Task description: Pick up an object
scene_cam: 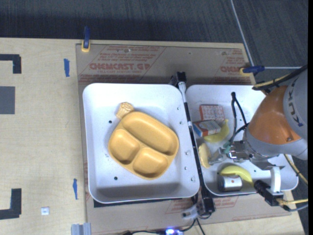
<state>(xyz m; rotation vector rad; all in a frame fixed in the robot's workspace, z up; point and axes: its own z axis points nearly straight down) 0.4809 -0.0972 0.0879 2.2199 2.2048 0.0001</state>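
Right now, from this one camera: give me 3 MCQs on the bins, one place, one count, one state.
1. Where does the yellow divided tray lie?
A. left bin
B. right bin
C. on the bench

2. How many compartments does the tray have?
A. two
B. three
C. five

3. How does the small carton stand to the gripper?
A. clamped in it
B. lifted above the bin
C. lying apart in the right bin

Key: 1 A, it fills the left bin. 2 B, three hollows show. 3 C, the carton lies clear of the gripper.
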